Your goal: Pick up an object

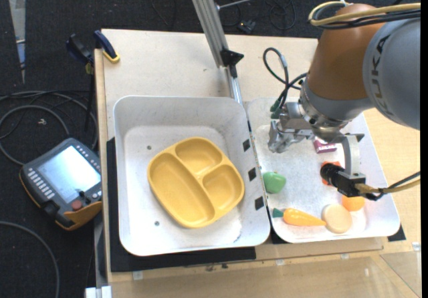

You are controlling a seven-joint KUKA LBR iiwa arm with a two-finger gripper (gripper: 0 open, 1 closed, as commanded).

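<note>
Bright even overhead light, soft shadows, sharp focus, mild glare on white bins [127,156]

Pincer [279,137] above right bin [294,233]; green object [273,182], carrot [302,218] below; yellow tray [194,182] left.

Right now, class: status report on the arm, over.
End effector above right bin, nothing seen held. Green object just below, carrot beyond. Nothing blocking.

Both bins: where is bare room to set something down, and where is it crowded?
Left bin: bare floor rings the yellow divided plate, widest along the far wall. Right bin: crowded near edge, with green toy, carrot and egg; the end effector hangs over its far part.
</note>
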